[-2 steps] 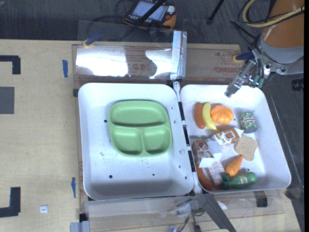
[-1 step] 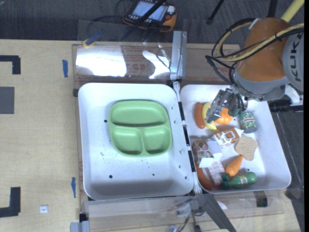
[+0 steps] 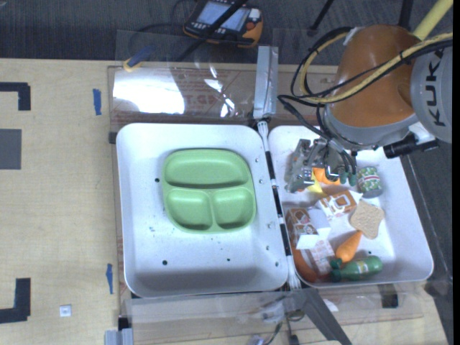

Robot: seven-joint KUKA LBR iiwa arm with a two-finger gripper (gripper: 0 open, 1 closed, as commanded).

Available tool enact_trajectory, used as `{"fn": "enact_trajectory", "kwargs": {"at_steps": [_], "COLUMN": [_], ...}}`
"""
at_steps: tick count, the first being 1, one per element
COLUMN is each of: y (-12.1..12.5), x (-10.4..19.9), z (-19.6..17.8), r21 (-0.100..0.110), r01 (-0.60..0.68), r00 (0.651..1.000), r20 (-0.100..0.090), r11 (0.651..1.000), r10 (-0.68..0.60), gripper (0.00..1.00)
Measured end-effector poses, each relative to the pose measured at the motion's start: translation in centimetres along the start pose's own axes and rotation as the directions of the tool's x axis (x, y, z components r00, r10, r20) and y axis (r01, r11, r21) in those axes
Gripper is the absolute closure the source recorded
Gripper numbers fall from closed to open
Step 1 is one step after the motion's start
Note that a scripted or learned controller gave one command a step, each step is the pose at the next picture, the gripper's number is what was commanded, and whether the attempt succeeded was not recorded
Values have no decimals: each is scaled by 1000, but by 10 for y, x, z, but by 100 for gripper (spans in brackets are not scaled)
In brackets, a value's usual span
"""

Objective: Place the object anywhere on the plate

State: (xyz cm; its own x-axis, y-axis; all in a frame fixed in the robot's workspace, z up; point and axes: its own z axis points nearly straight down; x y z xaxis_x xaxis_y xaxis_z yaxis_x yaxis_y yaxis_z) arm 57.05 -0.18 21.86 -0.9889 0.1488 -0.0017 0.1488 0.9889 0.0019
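A green three-compartment plate [image 3: 208, 189] lies in the left white bin [image 3: 144, 250]. My gripper [image 3: 315, 165] hangs low over the upper part of the right bin [image 3: 413, 243], among a heap of toy foods. Just beneath its tip lie small yellow and orange pieces [image 3: 321, 179]. Whether anything sits in its grasp is hidden by the wrist and cables. Nearby lie a toast slice [image 3: 367, 220], a carrot [image 3: 348, 246], a green bottle-shaped toy [image 3: 357, 267] and several printed packets [image 3: 338, 203].
The arm's orange band [image 3: 374, 70] looms over the right bin's far corner, with cables around it. A metal divider [image 3: 264, 85] stands behind the seam between the bins. A handheld controller [image 3: 219, 20] lies beyond the bench. Wooden tabletop extends to the left.
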Motion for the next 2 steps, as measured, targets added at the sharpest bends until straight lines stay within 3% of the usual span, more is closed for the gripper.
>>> {"fn": "enact_trajectory", "kwargs": {"at_steps": [1, 2], "y": [72, 135], "x": [32, -4], "z": [34, 14], "r21": [0, -2], "r01": [202, 143], "r00": [979, 990], "r20": [-1, 4], "r11": [979, 990], "r10": [-202, -143], "gripper": [100, 100]}}
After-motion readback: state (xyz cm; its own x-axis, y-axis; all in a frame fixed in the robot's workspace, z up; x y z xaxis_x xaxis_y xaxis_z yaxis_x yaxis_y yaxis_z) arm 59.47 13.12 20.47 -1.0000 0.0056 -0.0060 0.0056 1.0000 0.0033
